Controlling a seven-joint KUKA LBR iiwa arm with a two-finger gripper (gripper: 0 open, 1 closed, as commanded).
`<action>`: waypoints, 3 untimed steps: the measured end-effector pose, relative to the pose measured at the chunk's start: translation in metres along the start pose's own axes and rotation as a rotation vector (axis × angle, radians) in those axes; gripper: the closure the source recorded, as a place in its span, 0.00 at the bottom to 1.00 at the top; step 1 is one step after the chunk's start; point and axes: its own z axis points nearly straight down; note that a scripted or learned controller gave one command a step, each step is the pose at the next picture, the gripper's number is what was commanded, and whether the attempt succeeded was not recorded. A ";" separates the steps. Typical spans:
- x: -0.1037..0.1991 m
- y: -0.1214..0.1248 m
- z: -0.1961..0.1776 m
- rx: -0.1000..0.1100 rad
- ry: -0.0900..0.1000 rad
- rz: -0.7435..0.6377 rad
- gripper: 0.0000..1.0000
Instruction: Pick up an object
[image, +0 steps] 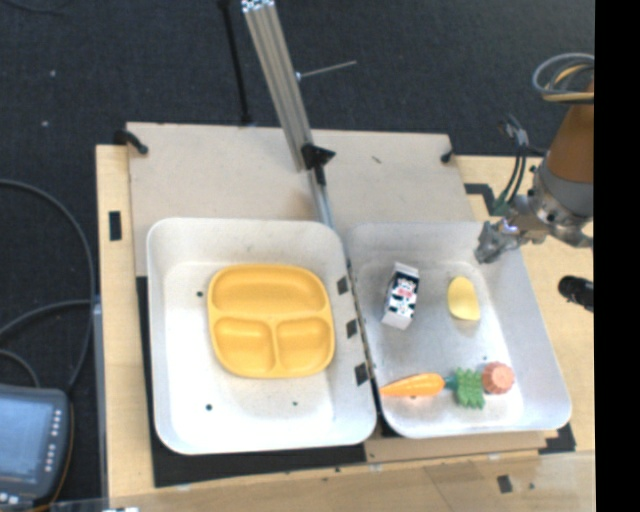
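The right bin (520, 330) holds a small white carton with black and red print (401, 296), a yellow lemon-shaped piece (462, 298), an orange toy carrot (412, 386), a green leafy piece (466, 388) and a pinkish-red round piece (498, 377). My gripper (494, 240) hangs over the bin's far right corner, above and to the right of the lemon piece. Nothing shows between its fingers.
The left bin (180, 300) holds a yellow divided plate (270, 319). An aluminium post (285, 90) rises at a slant from behind the bins. A dark screen (30, 430) sits at the lower left, off the bench.
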 end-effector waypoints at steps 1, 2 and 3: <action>-0.001 0.001 -0.015 0.004 0.001 0.000 1.00; 0.050 -0.001 -0.007 0.006 0.004 -0.003 1.00; 0.096 -0.005 -0.003 0.007 0.004 -0.003 1.00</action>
